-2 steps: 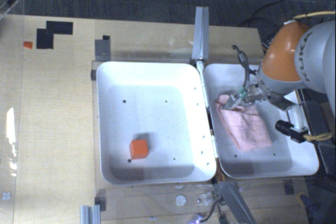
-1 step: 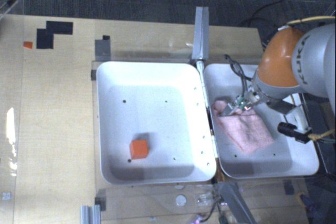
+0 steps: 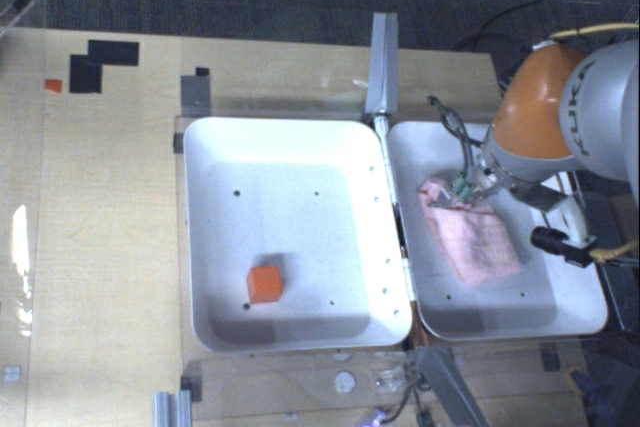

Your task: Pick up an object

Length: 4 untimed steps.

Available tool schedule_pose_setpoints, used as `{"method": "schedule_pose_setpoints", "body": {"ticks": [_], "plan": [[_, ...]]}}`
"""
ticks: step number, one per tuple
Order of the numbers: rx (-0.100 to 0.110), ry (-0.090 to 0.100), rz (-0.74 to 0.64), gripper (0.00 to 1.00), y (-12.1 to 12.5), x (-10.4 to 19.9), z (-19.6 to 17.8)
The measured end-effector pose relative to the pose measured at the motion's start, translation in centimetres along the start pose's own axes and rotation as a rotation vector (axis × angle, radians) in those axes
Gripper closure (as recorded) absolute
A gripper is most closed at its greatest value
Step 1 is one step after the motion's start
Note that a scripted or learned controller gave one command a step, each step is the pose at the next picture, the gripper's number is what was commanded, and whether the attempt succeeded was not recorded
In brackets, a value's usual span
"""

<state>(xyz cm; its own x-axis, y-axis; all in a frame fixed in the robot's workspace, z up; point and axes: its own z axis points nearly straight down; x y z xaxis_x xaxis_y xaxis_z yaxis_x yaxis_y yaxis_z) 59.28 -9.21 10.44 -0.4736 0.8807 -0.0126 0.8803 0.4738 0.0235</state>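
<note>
Where the tool meets it, grip unclear: pink cloth, long axis upper-left to lower-right.

The arm is seen reaching in over the right bin, its orange band held above that bin's far right corner. The gripper is lowered near the bin's far left part.

Bright even light, soft shadows inside the bins, slightly blurry picture.

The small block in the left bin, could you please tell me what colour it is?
Orange; the block shows plainly in the camera view, near the left bin's front.
</note>
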Motion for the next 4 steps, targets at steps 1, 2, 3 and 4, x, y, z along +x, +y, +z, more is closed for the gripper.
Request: {"method": "schedule_pose_setpoints", "body": {"ticks": [1,2,3,4], "plan": [[0.0,0.0,0.0,0.0,0.0,0.0,0.0],[0.012,0.006,0.004,0.0,1.6,-1.1,1.5],[0.009,0.003,0.019,0.0,0.9,-0.6,1.4],[0.0,0.0,0.016,1.0,1.3,-0.6,0.1]]}}
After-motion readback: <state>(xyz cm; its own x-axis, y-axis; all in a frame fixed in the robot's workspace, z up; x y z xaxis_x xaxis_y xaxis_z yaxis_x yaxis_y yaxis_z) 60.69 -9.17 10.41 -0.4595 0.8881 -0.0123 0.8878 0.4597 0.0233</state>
